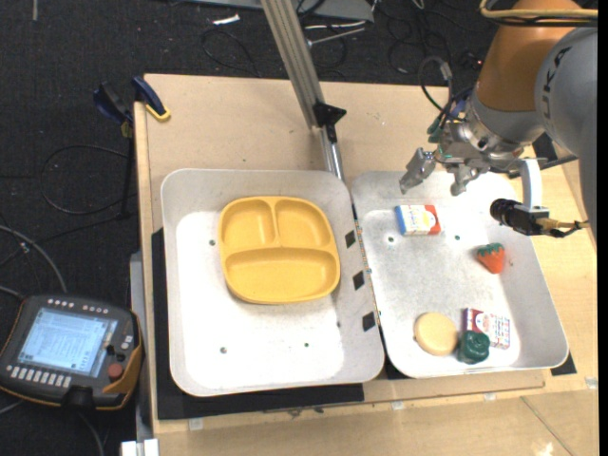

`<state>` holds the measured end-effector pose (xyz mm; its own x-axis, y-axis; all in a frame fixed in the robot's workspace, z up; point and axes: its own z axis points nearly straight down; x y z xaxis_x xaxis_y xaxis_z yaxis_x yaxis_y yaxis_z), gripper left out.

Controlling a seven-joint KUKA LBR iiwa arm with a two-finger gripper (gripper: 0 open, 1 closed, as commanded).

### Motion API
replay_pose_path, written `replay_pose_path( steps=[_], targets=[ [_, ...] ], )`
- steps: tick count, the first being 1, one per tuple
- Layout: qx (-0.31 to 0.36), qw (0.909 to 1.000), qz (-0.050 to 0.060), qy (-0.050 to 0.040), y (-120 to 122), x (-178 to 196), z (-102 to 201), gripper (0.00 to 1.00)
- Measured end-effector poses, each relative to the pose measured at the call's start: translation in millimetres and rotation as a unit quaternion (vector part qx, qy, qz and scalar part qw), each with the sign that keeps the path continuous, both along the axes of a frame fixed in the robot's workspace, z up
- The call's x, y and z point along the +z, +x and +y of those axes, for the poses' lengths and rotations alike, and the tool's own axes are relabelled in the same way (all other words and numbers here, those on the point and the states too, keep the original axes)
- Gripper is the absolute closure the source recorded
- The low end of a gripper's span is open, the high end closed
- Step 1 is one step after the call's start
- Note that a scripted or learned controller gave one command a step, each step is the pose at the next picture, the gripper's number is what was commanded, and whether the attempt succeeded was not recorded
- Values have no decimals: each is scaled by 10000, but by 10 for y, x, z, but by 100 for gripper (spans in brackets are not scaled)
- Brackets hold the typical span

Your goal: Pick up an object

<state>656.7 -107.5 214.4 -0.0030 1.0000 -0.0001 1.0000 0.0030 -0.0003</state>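
The bench [218,122] carries two shallow white bins side by side. The left bin [190,283] holds a yellow divided tray [279,249] lying flat near its middle. The right bin [532,293] holds the small things to choose from. The grey arm [537,55] comes in from the right, its orange band sitting high above the far edge of that bin.

Down in size from there: a small blue, white and orange carton [417,219] lies near the bin's far left corner, a round tan disc [436,333] rests near the front, and just beside it sits a small printed box [488,329] with a dark green toy [472,349] touching its front corner. A little red strawberry-like toy [491,256] lies alone toward the right side.

The hand [439,173] hangs above the bin's far rim, its two fingers spread apart with nothing between them and touching nothing. The carton is the nearest candidate, just in front of it and below.

What worries me is that carton: it lies flat and low, so fingers coming down slightly off-centre could land on its top and push it along rather than straddle it. It also sits near the bin wall, and one finger might catch the rim on the way down.
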Motion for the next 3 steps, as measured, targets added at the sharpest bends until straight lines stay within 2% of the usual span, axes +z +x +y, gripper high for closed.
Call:
replay_pose_path(
  steps=[1,2,3],
  targets=[
    [1,10000,1,-1,0,0,0,0],
    [-7,10000,11,-5,59,-453,-26,0],
    [-12,10000,18,-2,17,-891,-2,0]
  ],
)
